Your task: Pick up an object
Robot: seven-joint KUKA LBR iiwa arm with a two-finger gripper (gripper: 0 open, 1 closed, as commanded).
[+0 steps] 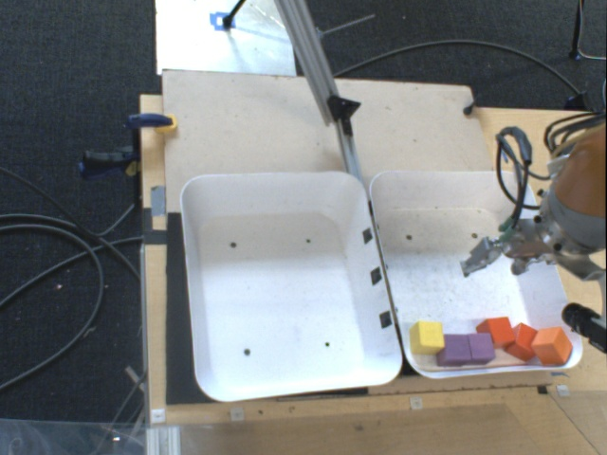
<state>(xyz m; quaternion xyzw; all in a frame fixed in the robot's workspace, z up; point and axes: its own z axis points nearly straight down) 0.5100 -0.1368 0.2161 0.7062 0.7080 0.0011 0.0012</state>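
Lying below the pincer (486,257), toward the camera, a row of small foam blocks lines the right white bin's (417,207) front wall: yellow cube (427,336), purple block (465,349), orange blocks (526,339). Whether the pincer is spread or closed I cannot tell; it hangs apart from them.

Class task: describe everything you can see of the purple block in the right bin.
The purple block is a low, matte, oblong piece, foam-like in look, with a faint seam suggesting two cubes side by side. It lies flat along the right bin's near wall, between the yellow cube and an orange block, close against both. The hand is above it, apart.
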